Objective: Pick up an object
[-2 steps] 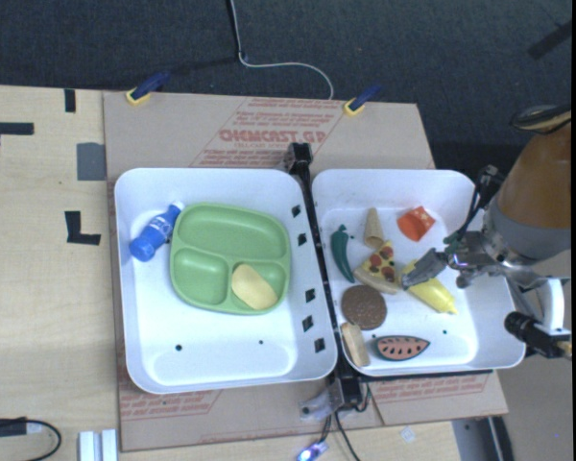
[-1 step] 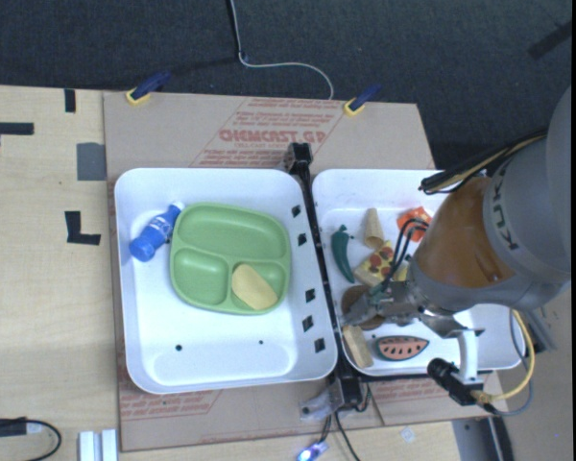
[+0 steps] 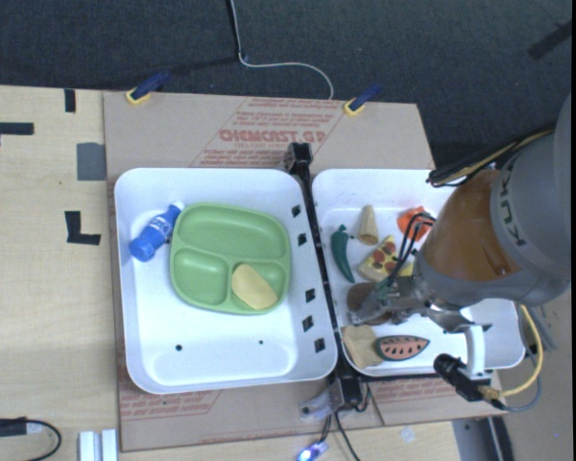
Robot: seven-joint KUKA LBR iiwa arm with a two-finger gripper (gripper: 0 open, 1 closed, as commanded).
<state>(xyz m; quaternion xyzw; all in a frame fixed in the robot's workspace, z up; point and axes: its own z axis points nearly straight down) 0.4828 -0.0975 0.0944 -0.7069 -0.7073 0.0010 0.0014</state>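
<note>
Low in the right bin (image 3: pixel 499 349), the hand (image 3: pixel 372 301) sits among the toys; whether it is open or closed cannot be told. Nearest the camera lies a watermelon slice (image 3: pixel 401 347), just below the hand. Beyond it are a pizza slice (image 3: pixel 380 256), a green pepper (image 3: pixel 341 251), an ice-cream cone (image 3: pixel 367 224) and something orange (image 3: pixel 410 220). Across the divider, the left bin (image 3: pixel 211 353) holds a green sectioned plate (image 3: pixel 230 255) carrying a yellow piece (image 3: pixel 253 286), with a blue bottle (image 3: pixel 155 232) beside it.

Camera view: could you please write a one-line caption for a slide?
Arm reaching over the right bin of toy food; the left bin holds a green plate and a blue bottle.
</note>
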